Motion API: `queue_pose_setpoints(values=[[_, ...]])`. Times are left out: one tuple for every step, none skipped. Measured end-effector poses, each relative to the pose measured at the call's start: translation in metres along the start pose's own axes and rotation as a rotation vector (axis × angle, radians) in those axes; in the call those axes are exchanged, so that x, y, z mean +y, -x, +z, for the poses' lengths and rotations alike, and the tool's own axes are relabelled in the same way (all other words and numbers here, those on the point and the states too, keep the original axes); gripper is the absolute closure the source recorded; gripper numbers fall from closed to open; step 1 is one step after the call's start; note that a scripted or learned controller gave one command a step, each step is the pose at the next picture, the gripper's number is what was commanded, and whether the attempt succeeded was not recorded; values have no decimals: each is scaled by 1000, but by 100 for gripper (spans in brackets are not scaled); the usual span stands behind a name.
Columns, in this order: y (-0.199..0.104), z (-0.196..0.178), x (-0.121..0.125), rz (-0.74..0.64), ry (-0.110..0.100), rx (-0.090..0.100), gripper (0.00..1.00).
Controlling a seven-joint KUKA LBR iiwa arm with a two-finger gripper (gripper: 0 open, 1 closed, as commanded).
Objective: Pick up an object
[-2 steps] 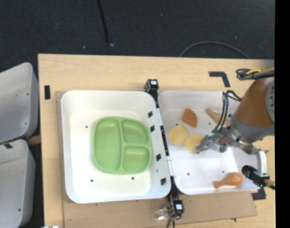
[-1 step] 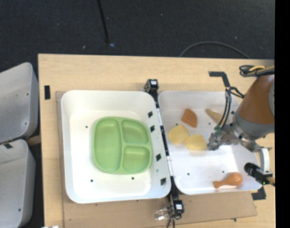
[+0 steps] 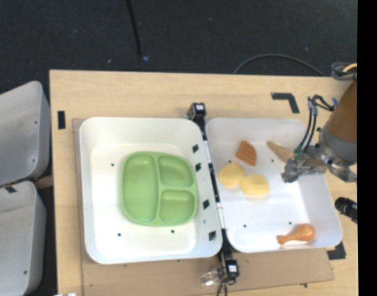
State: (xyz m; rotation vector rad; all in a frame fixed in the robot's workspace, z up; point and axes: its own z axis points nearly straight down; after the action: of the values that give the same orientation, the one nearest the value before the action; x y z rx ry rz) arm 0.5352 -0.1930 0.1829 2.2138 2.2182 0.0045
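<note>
The right bin holds two pale yellow rounded pieces, one left of the other. A brown wedge-shaped piece lies just above them. A tan cone-like piece rests near the bin's far right part. An orange drumstick-shaped piece lies near the bin's front edge. My gripper hangs over the right part of this bin, right of the yellow pieces and just below the tan piece. Nothing shows between its fingers.
The left bin carries a green divided plate with three compartments. A black divider with clips runs between the bins. The arm's orange band stands over the bench's right side. Pale grey panels flank the bench's left.
</note>
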Motion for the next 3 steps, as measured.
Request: queue_pose_setpoints(values=[[2, -40, 2, 0, -2, 1, 100], [-49, -42, 1, -5, -6, 5, 100], [-104, -36, 11, -5, -7, 5, 100]])
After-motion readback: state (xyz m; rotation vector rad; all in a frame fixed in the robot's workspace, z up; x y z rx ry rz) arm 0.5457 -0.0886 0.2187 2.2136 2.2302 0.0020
